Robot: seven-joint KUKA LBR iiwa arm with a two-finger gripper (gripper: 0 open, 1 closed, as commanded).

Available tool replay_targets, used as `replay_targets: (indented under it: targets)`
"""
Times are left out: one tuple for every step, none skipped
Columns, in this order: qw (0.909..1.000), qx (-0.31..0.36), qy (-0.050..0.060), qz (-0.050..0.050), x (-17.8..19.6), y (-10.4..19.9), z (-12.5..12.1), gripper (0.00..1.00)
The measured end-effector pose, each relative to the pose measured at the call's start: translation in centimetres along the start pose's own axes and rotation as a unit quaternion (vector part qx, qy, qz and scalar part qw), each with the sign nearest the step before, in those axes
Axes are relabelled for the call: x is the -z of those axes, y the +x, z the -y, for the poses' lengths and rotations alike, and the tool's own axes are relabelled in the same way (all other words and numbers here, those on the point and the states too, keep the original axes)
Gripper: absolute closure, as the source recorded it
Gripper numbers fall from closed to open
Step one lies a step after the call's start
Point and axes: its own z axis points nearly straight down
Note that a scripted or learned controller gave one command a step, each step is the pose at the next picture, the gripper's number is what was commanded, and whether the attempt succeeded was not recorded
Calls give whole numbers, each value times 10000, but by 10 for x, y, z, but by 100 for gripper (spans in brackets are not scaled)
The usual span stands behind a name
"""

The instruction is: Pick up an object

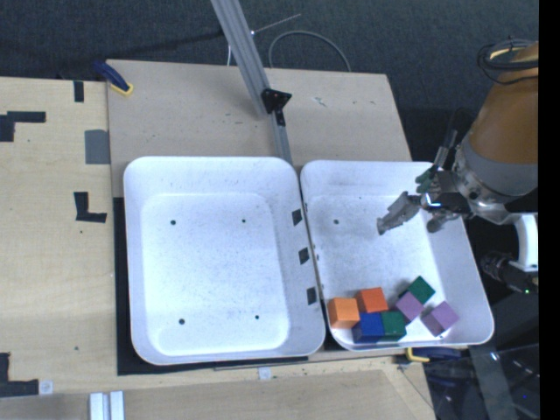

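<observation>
Several small blocks lie clustered at the near end of the right bin (pixel 350 191): an orange one (pixel 343 311), a darker orange one (pixel 372 298), a blue one (pixel 371 325), a green one (pixel 395 324), a dark green one (pixel 422 288) and two purple ones (pixel 409 305) (pixel 440 318). My gripper (pixel 412 221) hangs over the right side of that bin, well back from the blocks. It is open, its two fingers spread apart with nothing between them.
The left bin (pixel 140 182) sits beside the right one, their rims touching. A slanted metal pole (pixel 241 38) with a black clamp stands behind the bins. The grey and orange arm (pixel 507 138) reaches in from the right.
</observation>
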Motion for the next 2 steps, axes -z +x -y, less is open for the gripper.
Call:
replay_targets:
  targets:
    - [10000,-13,-61,20,34,-30,-30,0]
    - [10000,-1,13,-7,-98,32,10,0]
